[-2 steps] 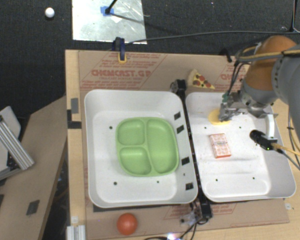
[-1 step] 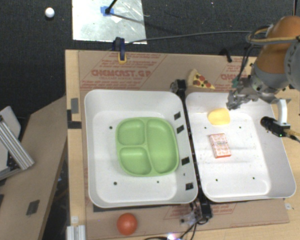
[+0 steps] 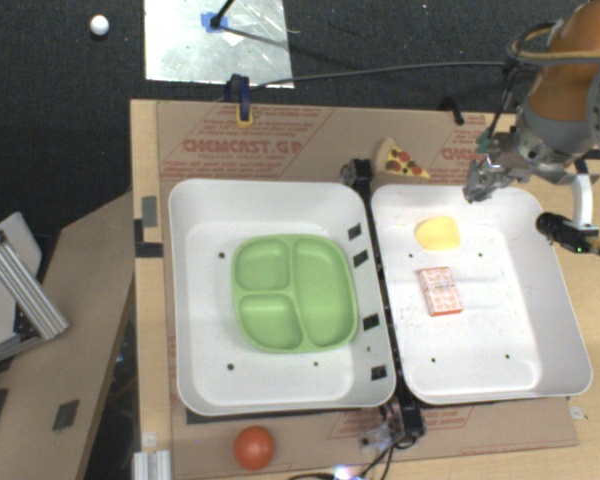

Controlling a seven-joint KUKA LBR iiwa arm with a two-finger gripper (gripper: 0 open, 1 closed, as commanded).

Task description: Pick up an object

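A yellow round object (image 3: 437, 232) lies near the right bin's (image 3: 550, 298) far edge, a pink box (image 3: 439, 291) at its centre, the gripper (image 3: 477, 190) over the far edge, finger state undeterminable.
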